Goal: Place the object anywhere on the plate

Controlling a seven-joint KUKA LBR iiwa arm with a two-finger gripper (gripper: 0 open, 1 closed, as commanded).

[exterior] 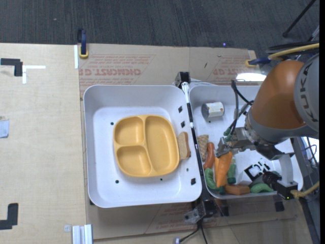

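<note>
Plate point(146, 145) is the landmark for this scene: yellow, with three compartments that hold nothing, it lies in the middle of the left white bin point(96, 151), probably so that the arm can reach it from above without obstacle. A tan cracker-like piece point(183, 146) touches the plate's right edge, partly on the bin floor.

Right of the plate, the second white bin point(223, 93) keeps the supply of objects. A white cylinder point(214, 109) lies apart, up and right of the plate. A heap of toy food, with an orange carrot point(222, 170) and green pieces point(260, 187), is gathered against the near wall.

The grey and orange arm point(279, 103) hangs over this heap, and its end effector point(229, 142) sits just above the carrot. How far it is open cannot be told, and no object is seen in its hold. The picking seems not yet done.

The bench point(38, 151) is pale wood with cardboard point(117, 67) under the bins; dark floor point(152, 11) lies behind.
</note>
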